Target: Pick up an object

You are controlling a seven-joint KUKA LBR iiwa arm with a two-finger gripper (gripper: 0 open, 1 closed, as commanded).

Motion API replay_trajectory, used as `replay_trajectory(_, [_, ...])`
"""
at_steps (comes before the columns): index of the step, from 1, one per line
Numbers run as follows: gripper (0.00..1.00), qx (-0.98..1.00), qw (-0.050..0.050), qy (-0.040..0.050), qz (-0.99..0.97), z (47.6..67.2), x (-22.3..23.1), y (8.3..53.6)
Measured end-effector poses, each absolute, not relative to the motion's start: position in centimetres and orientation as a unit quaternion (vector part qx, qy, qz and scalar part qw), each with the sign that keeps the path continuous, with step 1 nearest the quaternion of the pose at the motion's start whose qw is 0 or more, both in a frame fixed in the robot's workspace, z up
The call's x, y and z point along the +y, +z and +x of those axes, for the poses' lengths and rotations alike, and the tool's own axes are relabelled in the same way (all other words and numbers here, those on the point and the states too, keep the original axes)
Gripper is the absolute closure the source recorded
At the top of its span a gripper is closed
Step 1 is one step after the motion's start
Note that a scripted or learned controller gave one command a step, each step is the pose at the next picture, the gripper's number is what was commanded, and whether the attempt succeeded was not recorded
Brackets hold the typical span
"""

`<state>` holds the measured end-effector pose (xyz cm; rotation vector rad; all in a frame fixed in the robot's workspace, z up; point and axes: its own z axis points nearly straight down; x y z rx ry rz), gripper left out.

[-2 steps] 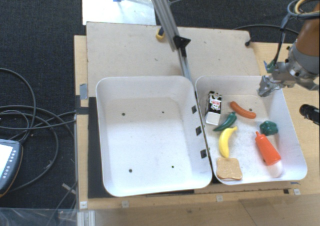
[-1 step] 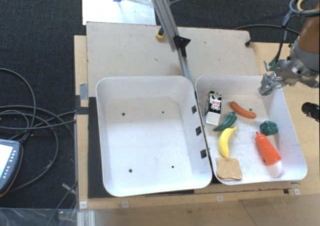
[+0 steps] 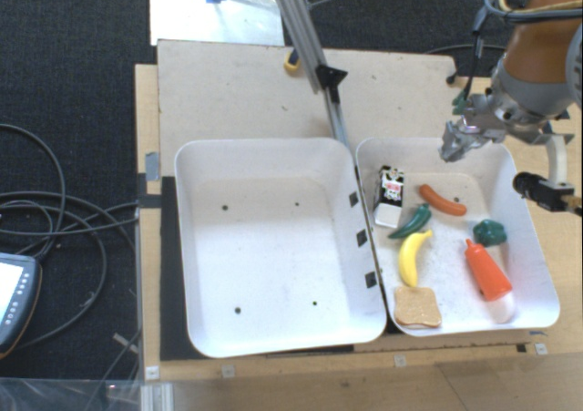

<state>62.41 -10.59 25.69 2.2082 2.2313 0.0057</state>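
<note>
- Claw hangs over the right bin's far edge; whether it is clenched or released cannot be told.
- Sausage, banana, carrot, green pepper, toast and small carton lie in that bin.
- Left bin sits beside it on the tabletop.

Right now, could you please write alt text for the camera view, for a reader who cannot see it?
A grey robot arm's gripper hovers over the far edge of the right bin, which holds a sausage, banana, green pepper, carrot, toast and small carton. The left bin sits beside it.
</note>
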Motion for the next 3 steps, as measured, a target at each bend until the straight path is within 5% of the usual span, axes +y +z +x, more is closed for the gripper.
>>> replay_trajectory(3, [1.00, 0.711, 0.000, 0.0025, 0.703, 66.8, 7.5, 24.1])
